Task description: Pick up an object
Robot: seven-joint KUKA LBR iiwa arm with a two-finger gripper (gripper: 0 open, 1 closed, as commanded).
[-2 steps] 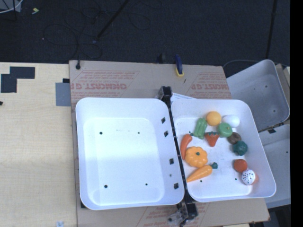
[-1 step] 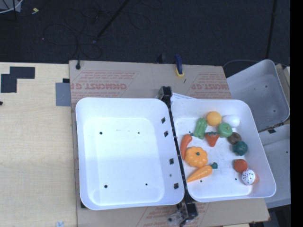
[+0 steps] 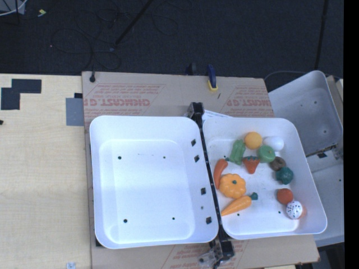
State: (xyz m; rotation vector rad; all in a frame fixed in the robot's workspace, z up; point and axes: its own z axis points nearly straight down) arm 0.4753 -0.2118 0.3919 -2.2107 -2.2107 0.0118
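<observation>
The right bin [image 3: 305, 214] holds several toy foods. An orange pumpkin [image 3: 232, 185] lies near the bin's left side, with a carrot [image 3: 237, 205] just below it and a smaller red-orange carrot [image 3: 220, 169] above left. A green pepper [image 3: 238, 151], an orange ball [image 3: 253, 139], a white ball [image 3: 274, 143] and a strawberry [image 3: 251, 163] sit toward the back. A dark teal ball [image 3: 284, 175], a red tomato [image 3: 284, 195] and a white speckled ball [image 3: 294, 209] lie at the right.
The left bin [image 3: 106, 150] stands beside the right one on a cardboard sheet [image 3: 140, 97]. Black clips [image 3: 196, 110] join the bins along their shared edge. A grey metal plate [image 3: 308, 108] lies at the right, and a wooden bench top [image 3: 39, 178] spreads to the left.
</observation>
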